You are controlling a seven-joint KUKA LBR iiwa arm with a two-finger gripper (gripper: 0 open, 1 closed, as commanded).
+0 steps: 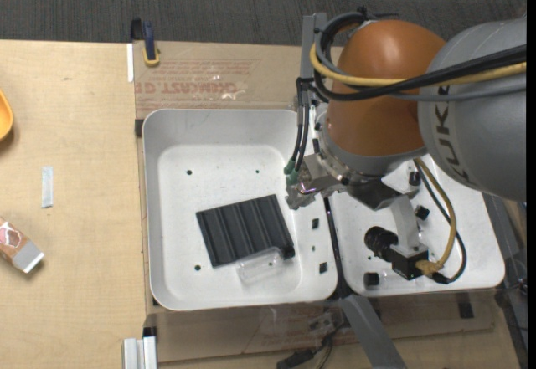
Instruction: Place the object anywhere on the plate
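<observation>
A black ribbed plate (244, 229) lies tilted in the left white bin (167, 192), toward its front right. A small clear object (258, 265) rests at the plate's near edge, partly on it. My gripper (303, 186) hangs under the orange wrist band, over the divide between the two bins, just right of the plate's far corner. It is above and to the right of the clear object, apart from it. The arm's bulk hides most of the gripper.
The grey and orange arm (394, 99) covers much of the right bin (477, 267), where black cabled fittings (394, 252) show. On the wooden bench to the left lie a small white strip (47, 187), a wrapped packet (18, 246) and an orange item (4, 118).
</observation>
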